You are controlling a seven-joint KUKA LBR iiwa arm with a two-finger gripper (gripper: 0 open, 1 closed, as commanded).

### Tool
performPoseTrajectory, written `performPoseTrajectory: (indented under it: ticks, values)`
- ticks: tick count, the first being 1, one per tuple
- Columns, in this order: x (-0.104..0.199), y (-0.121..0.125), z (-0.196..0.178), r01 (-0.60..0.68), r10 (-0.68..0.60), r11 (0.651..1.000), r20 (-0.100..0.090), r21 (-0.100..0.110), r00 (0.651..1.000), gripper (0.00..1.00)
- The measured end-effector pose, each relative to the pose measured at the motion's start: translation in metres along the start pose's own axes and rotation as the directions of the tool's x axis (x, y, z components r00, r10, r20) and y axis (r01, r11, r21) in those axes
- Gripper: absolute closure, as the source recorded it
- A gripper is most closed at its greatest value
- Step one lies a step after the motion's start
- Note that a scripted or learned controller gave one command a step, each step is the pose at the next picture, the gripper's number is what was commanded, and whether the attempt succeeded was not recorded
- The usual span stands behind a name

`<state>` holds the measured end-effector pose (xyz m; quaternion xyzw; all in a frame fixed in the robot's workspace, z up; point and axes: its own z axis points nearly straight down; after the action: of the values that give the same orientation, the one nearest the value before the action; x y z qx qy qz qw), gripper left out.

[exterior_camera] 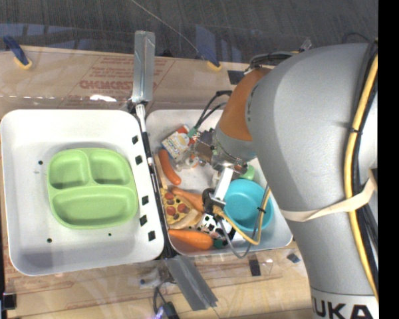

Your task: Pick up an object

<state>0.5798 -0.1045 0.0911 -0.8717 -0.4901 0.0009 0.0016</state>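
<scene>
The gripper (216,201) is lowered among crowded toys at the bowl's (246,201) nine o'clock; its state cannot be told, and a grasp could be blocked.

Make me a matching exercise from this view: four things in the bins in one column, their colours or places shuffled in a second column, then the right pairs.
Things:
1. divided plate
2. bowl
3. carrot
4. hot dog

Descriptions:
A. blue, in the right bin, close under the arm
B. orange, lying along the near edge of the right bin
C. light green, in the left bin
D. reddish, beside the wall between the two bins

Pairs: 1-C, 2-A, 3-B, 4-D
</scene>
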Motion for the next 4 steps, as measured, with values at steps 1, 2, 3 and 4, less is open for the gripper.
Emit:
performPoseTrajectory:
  ticks: [1, 2, 3, 4]
  values:
    - [0.001, -0.001, -0.01, 0.008, -0.008, 1.0, 0.001, 0.004, 1.0, 1.0]
    - [0.064, -0.03, -0.103, -0.164, 0.164, 0.986, -0.005, -0.003, 0.986, 1.0]
    - [0.004, -0.068, -0.103, 0.033, -0.033, 0.999, 0.001, 0.002, 0.999, 1.0]
    - [-0.058, -0.073, -0.078, 0.027, -0.027, 1.0, 0.003, 0.002, 1.0, 1.0]
